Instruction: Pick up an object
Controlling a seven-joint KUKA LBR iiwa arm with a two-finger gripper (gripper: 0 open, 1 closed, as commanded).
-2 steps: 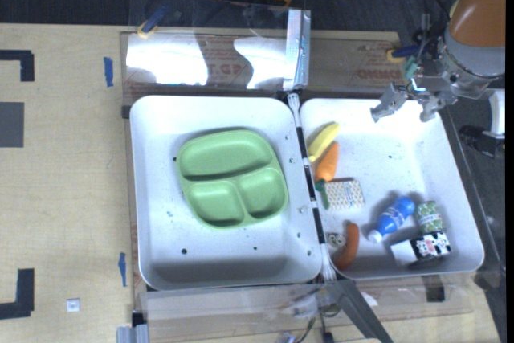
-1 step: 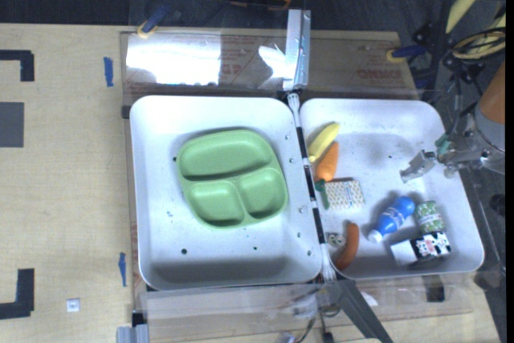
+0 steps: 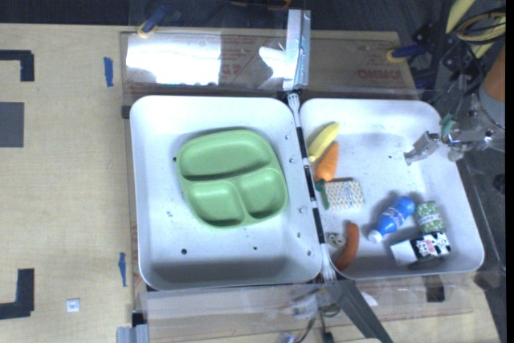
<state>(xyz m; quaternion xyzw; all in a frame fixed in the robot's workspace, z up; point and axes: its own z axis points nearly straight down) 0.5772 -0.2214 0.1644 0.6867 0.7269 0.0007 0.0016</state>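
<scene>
The right bin (image 3: 377, 124) holds a yellow banana (image 3: 322, 138), an orange carrot (image 3: 327, 161), a speckled pale block (image 3: 344, 193) and a brown sausage (image 3: 348, 244) along its left side. A blue and white bottle (image 3: 393, 218), a green can (image 3: 430, 214) and a black and white box (image 3: 424, 248) lie near its front right corner. My gripper (image 3: 444, 139) hangs over the bin's right rim, above and apart from all of these, with nothing seen in it.
The left bin (image 3: 152, 173) holds a green divided plate (image 3: 233, 175). A clear plastic panel (image 3: 210, 54) stands behind the bins. Cables and stands crowd the far right, by the arm.
</scene>
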